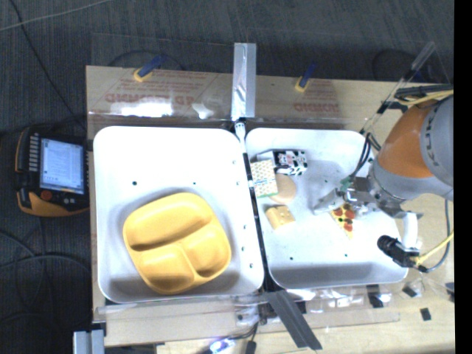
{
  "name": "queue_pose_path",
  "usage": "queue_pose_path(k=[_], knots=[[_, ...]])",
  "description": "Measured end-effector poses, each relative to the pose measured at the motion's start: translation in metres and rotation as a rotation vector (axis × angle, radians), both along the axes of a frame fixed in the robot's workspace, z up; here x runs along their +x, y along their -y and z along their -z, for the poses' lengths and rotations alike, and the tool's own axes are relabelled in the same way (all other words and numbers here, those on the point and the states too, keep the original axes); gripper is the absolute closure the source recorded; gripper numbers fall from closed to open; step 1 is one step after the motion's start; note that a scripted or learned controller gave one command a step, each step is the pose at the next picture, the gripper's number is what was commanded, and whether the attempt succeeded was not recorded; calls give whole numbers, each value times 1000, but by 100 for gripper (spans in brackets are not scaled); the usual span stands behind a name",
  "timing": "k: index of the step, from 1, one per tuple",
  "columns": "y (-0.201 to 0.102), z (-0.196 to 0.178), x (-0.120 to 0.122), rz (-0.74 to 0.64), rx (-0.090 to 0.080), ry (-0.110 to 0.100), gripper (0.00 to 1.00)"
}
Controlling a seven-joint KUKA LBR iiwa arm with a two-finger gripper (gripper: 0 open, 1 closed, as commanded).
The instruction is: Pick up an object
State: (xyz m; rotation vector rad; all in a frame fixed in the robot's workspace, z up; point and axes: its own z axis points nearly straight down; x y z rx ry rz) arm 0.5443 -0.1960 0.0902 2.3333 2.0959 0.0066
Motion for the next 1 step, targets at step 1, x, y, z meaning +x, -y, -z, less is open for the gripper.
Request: queue_pose_path(k=[1], knots=[[-1, -9, 1, -2, 0, 3, 100]])
